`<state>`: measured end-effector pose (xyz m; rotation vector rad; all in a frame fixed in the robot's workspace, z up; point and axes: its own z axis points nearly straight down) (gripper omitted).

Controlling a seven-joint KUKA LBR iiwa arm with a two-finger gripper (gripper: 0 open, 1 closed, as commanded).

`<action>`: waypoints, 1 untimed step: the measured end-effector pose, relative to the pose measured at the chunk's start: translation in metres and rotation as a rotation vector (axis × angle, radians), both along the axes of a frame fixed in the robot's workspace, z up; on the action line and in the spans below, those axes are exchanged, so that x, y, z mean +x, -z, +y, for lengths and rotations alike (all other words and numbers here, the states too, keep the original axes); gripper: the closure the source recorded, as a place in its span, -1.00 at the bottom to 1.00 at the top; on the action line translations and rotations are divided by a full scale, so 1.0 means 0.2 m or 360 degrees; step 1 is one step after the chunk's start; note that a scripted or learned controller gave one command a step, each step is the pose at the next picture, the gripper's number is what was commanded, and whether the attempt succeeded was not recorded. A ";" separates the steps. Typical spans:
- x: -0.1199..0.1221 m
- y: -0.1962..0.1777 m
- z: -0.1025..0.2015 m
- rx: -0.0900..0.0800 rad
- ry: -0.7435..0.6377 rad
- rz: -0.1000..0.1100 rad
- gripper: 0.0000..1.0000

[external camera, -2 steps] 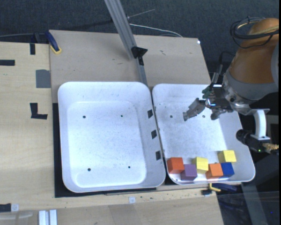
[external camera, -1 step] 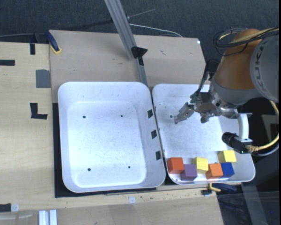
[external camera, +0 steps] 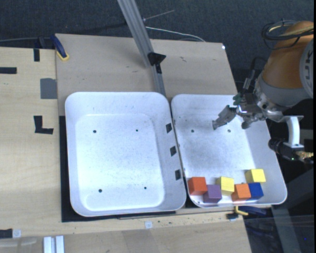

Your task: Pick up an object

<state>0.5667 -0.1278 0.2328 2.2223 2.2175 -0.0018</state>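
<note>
The gripper (external camera: 233, 117) hangs over the right bin (external camera: 210, 152), near its far edge, apparently holding nothing. Along that bin's near edge lie an orange block (external camera: 197, 185), purple block (external camera: 214, 192), two yellow blocks (external camera: 227, 184), another orange one (external camera: 242, 191) and a blue block (external camera: 255, 191).

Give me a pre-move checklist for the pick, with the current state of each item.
1. Targets present: ok. Blocks sit along the near edge of the right bin: an orange block, a purple block, a yellow block, a second orange block, a blue block and a second yellow block.
2. Tool over the right bin: ok.
3. Tool above a block: not ok; it hangs over the bin's bare far part, away from the cluster.
4. Tool carrying nothing: ok; no block is between its fingers.
5. Fingers open enough: cannot tell.
6. Blocks spaced for a clean grasp: not ok; several touch or overlap.
</note>
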 end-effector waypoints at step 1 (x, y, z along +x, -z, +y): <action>0.02 0.07 0.05 0.0002 -0.0005 0.0006 -1.00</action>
